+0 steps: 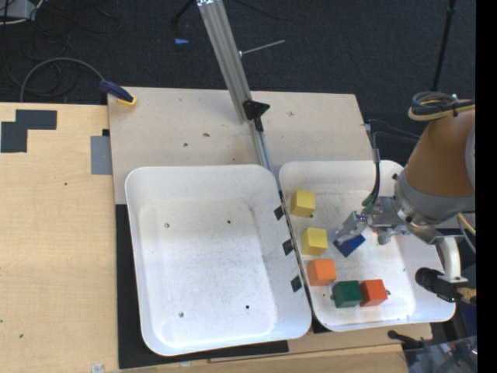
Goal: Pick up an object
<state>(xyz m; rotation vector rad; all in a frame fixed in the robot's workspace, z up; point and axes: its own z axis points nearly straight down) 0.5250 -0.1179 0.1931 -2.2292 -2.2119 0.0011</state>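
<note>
Several small blocks lie in the right bin (388,176): two yellow blocks (303,203) (314,240), a blue block (351,245), an orange block (321,271), a green block (347,294) and a red-orange block (374,291). My gripper (366,231) hangs over the middle of this bin, reaching in from the right. Its fingers are spread apart and open. The left finger (347,228) ends just above the blue block and partly covers its top edge. Nothing sits between the fingers.
The left bin (147,208) stands beside the right one, with black clips along the shared rim. A slanted aluminium bar (229,57) rises behind the bins. The arm's orange band (439,158) fills the right side above the bin.
</note>
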